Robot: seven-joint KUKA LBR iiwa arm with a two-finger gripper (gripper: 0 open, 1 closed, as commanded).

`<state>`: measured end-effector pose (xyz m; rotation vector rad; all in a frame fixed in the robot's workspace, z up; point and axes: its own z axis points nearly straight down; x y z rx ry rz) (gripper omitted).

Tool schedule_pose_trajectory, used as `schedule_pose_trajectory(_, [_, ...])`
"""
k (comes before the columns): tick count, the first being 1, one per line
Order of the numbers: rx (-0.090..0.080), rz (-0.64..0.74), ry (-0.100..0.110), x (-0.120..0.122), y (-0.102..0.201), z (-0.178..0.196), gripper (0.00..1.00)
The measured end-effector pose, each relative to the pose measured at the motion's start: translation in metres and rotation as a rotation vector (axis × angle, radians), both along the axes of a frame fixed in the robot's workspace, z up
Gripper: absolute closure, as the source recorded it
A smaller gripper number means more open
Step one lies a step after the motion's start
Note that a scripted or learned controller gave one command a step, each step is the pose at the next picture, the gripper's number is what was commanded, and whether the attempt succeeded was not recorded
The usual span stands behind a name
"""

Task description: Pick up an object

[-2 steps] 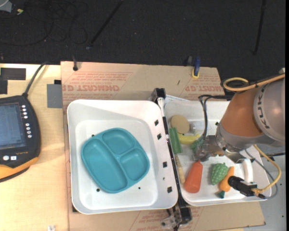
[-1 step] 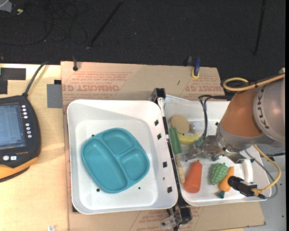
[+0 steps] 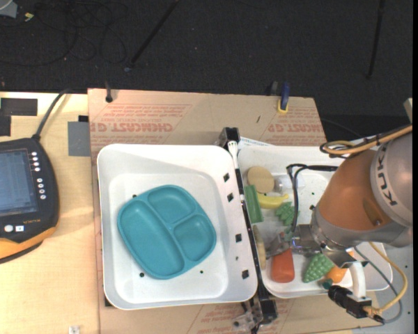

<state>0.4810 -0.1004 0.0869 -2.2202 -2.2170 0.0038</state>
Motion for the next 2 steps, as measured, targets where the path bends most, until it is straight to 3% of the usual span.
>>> schedule_pose_trajectory(1, [0.0,-0.005,0.0,0.002,-0.002,0.011,1.0])
schedule_pose_trajectory(2, [0.001,0.009,-0.01,0.023,0.079,0.105,1.0])
